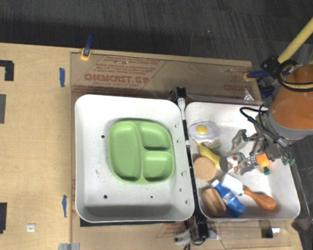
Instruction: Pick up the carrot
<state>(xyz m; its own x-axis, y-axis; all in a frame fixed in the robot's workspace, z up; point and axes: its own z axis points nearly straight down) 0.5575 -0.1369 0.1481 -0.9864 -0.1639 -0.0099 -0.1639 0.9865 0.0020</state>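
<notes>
Orange and long, the plastic toy carrot point(259, 198) lies flat on the floor of the right shallow white bin point(295, 192), near the front right corner. Its thin end points left, where it touches a small white block point(231, 182).

Just left of the carrot is a blue plastic toy bottle point(231, 200), and beside that sits a brown round bread roll point(213, 201). A tan round cookie-shaped toy point(205, 169) lies above them, next to a yellow toy banana point(209, 153). A white fried egg toy with a yellow middle point(202, 131) rests near the back of this bin.

The grey arm with the orange band point(298, 103) comes in from the right. Its metal two-finger gripper point(247, 153) hangs over the middle of the right bin, above the carrot and a little apart from it. The fingers look spread, with nothing between them. A small orange bit point(263, 161) shows on the gripper body.

The left shallow white bin point(92, 144) holds a light green plate with three sections point(141, 151). Both bins sit on a brown cardboard sheet point(122, 73) on the light wooden surface point(30, 141)
</notes>
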